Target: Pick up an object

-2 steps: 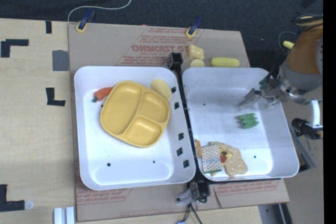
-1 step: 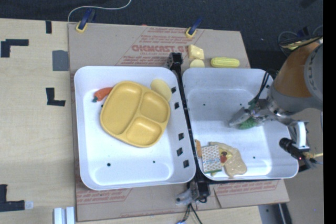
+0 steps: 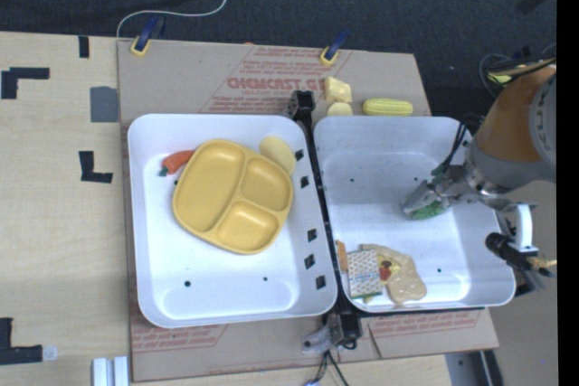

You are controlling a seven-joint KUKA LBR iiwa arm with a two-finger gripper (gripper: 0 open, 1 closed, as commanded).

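Camera view: claw [image 3: 425, 203] low in right bin [image 3: 380, 136], over a green item [image 3: 429, 212], finger state unreadable; should center and confirm pinch before lifting.

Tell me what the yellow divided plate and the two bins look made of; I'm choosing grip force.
The yellow divided plate looks like matte moulded plastic: even colour, soft rounded ridges. The left bin and right bin seem smooth, glossy white plastic, probably.

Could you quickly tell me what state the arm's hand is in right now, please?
Hand: low in the right bin, at a small green object; open or shut cannot be told.
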